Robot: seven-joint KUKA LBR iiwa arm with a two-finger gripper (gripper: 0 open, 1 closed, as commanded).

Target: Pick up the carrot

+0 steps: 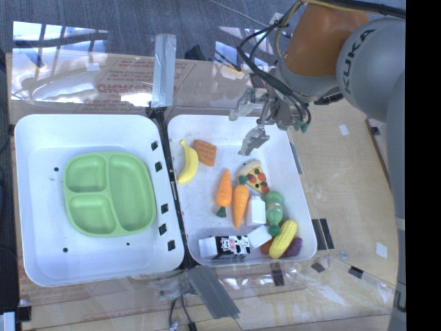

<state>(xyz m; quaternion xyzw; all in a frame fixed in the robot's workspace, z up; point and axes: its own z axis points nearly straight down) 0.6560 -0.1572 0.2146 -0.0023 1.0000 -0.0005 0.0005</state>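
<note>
- Camera view: the gripper (253, 126) was seen above the right bin's (296, 178) far edge, fingers spread apart, nothing held.
- Two carrots (224, 187) (240, 205) were counted mid-bin, side by side, touching.
- One banana (187, 163) lay near the divider.
- One green tray (109, 193) was recorded in the left bin (34, 185), open floor around it.
</note>
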